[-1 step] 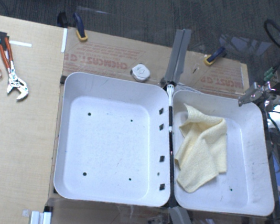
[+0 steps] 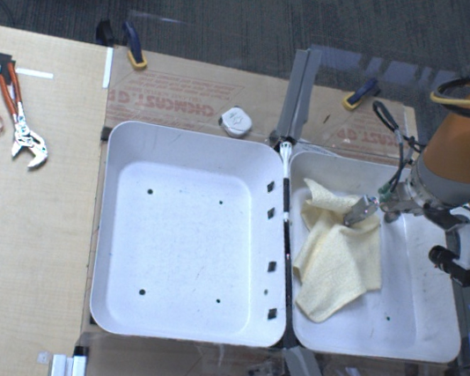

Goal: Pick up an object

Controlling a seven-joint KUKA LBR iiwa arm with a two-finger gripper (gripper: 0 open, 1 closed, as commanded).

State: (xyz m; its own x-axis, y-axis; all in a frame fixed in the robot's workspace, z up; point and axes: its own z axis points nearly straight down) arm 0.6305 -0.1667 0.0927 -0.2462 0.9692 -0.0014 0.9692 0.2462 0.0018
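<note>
A pale yellow cloth [image 2: 339,258] lies crumpled in the left half of the right bin [image 2: 412,328]. My gripper [image 2: 361,214] reaches in from the right and sits low at the cloth's upper edge, its metal fingertips touching or just above the folded fabric. The angle does not reveal how the tips stand. The grey arm with its orange band [image 2: 456,144] rises behind it at the right.
The left bin [image 2: 120,235] stands beside the right one, with a metal divider [image 2: 283,244] between them. On the wooden bench at the far left lie a red-handled wrench [image 2: 19,115] and a tape. A small round white object [image 2: 236,121] rests behind the bins.
</note>
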